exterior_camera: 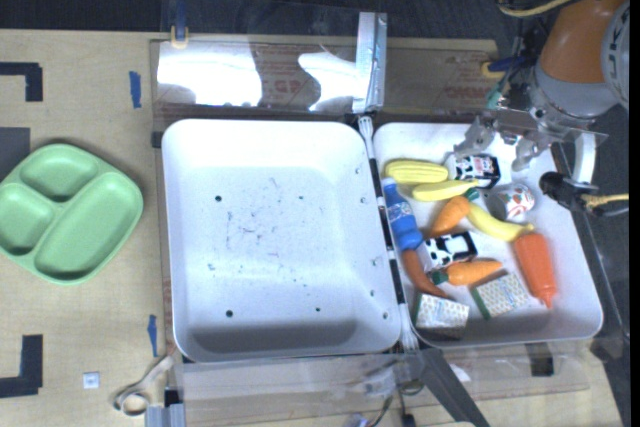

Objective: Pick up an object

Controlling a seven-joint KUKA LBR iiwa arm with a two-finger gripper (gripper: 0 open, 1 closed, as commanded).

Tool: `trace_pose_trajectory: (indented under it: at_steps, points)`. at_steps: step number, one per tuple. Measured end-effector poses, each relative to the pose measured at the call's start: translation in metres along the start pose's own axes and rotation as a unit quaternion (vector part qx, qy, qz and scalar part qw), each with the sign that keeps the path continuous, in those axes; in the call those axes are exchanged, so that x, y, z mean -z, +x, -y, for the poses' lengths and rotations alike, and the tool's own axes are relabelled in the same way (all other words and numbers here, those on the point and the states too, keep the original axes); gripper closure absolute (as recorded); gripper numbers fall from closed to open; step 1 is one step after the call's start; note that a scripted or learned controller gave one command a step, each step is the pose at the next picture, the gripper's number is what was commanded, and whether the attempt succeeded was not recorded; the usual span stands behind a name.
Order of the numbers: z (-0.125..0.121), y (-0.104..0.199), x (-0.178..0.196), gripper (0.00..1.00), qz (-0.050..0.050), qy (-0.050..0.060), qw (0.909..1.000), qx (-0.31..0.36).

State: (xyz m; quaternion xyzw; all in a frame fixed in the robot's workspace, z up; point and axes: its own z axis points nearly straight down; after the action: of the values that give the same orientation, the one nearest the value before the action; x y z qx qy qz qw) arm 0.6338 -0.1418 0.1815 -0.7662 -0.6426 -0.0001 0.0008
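scissors [140, 393] lay at the bench's front edge, well clear of the action. beside them sat the left bin [200, 155], nothing in it to grab, so the arm's reach into the right bin [590, 315] made sense: bananas [418, 172], carrots [475, 271], a blue bottle [402, 218], a small black-and-white carton [477, 167] and packets all crowded there. gripper [505, 145] hung over the back of that pile, just beside the carton, jaws looking spread and nothing between them. green divided plate [68, 210] waited far left, off duty.
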Motion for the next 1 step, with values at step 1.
trace_pose_trajectory:
  at_steps: [1]
  points:
    - [0.0229,-0.0167,-0.0694,0.00,-0.001,-0.008,0.9987,-0.049]
